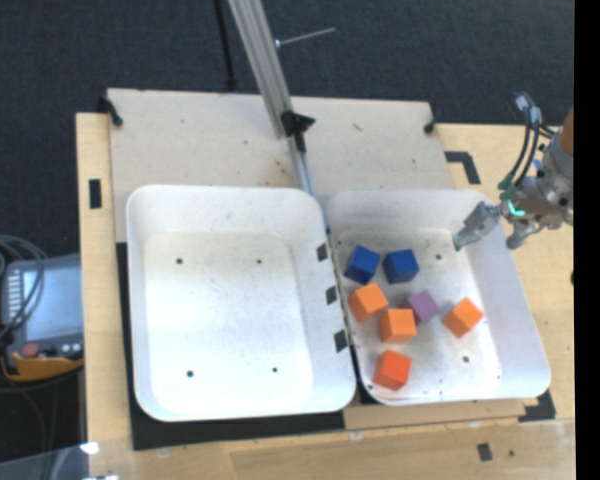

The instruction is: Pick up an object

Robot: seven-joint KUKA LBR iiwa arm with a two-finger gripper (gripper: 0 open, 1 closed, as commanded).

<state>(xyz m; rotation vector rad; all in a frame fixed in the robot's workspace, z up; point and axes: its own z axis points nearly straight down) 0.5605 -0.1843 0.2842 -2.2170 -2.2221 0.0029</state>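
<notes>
The right bin [510, 358] holds several small cubes: two blue ones [362, 264] [401, 265], orange ones [369, 301] [398, 324] [464, 317] [392, 369] and a purple one [423, 305]. My gripper [497, 227] hangs over the bin's upper right corner, its two grey fingers [473, 226] spread open with nothing between them. It is above and to the right of the cubes, well apart from them.
The left bin [145, 268] lies beside the right one. A slanted aluminium bar [263, 58] runs from the top down to the bins' shared edge. A control pendant [40, 313] sits off the bench at left.
</notes>
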